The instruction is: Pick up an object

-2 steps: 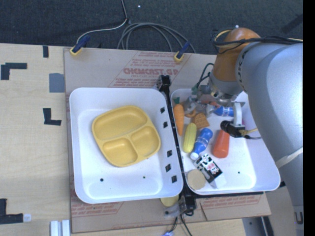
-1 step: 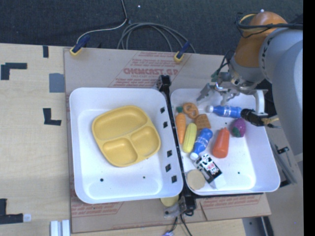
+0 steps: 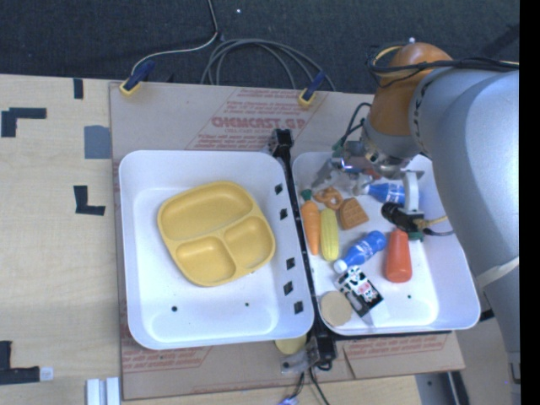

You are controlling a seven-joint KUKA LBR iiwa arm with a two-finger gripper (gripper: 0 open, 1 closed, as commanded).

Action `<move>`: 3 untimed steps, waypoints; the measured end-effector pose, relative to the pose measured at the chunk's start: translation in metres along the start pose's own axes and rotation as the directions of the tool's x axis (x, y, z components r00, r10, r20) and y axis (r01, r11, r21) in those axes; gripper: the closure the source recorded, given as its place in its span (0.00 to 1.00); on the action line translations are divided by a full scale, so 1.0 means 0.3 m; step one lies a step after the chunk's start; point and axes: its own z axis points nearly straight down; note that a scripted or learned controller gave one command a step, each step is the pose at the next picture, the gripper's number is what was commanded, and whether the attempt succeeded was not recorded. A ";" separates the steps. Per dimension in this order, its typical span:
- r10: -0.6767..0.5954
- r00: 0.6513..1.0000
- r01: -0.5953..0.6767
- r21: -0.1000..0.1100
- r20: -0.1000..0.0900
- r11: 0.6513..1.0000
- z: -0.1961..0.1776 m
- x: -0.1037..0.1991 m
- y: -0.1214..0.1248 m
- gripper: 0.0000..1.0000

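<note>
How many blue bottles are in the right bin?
2: one blue bottle lies mid-bin beside the corn; another lies near the back, just under the pincer. The arm may hide more.

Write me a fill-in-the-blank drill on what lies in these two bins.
1. The yellow divided plate lies in the ____ bin.
2. The corn cob lies right beside the ____.
3. The gripper hangs over the ____ bin.

Missing words: left; carrot; right
</note>
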 end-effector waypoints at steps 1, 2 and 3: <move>-0.004 1.000 0.004 -0.012 0.000 1.000 0.035 0.011 -0.061 0.00; -0.002 1.000 0.002 -0.006 0.003 1.000 0.036 0.023 -0.024 0.00; -0.002 1.000 0.002 -0.012 0.003 1.000 0.034 0.022 -0.056 0.00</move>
